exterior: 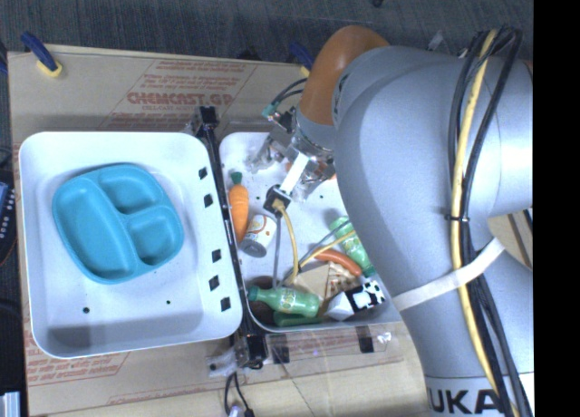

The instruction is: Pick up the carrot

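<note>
The carrot (238, 210) is orange with a small green top. It lies lengthwise against the left wall of the right bin (232, 148). My gripper (269, 154) hangs over the far end of that bin, up and to the right of the carrot and apart from it. The big grey arm covers most of the bin's right side.
A small silver can (255, 236) lies just right of the carrot's near end. A green bottle (285, 302), a black-and-white box (366, 295) and a green and orange item (348, 250) crowd the near end. The left bin (54, 320) holds a blue divided tray (116, 220).
</note>
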{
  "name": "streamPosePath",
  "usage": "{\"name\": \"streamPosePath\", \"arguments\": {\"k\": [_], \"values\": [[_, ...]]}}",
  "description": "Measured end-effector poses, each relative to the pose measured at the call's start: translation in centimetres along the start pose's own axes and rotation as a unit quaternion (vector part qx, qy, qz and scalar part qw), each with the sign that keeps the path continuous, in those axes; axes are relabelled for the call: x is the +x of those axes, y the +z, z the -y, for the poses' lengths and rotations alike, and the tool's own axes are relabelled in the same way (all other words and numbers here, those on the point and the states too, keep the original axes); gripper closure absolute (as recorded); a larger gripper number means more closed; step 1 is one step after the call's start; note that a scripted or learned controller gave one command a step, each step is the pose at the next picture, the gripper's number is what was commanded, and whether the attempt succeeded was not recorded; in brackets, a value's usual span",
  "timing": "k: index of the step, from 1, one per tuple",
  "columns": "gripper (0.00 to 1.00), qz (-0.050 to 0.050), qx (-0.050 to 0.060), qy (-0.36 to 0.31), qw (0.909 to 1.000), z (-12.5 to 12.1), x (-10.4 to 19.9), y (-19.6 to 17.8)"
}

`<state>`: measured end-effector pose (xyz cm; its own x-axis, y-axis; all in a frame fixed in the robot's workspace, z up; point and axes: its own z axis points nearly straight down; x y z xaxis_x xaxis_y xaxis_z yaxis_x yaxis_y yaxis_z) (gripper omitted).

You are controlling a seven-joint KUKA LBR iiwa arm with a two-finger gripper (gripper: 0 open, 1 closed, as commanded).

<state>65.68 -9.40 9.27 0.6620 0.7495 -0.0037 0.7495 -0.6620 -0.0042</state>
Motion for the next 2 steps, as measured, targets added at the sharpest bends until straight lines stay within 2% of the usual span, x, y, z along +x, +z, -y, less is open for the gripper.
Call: {"name": "streamPosePath", "arguments": {"k": [1, 2], "values": [[0.0, 0.002, 0.005, 0.206, 0.9785, 3.1, -2.4, 0.2], [1.0, 0.002, 0.01, 0.202, 0.9794, 3.3, -2.3, -0.8]]}}
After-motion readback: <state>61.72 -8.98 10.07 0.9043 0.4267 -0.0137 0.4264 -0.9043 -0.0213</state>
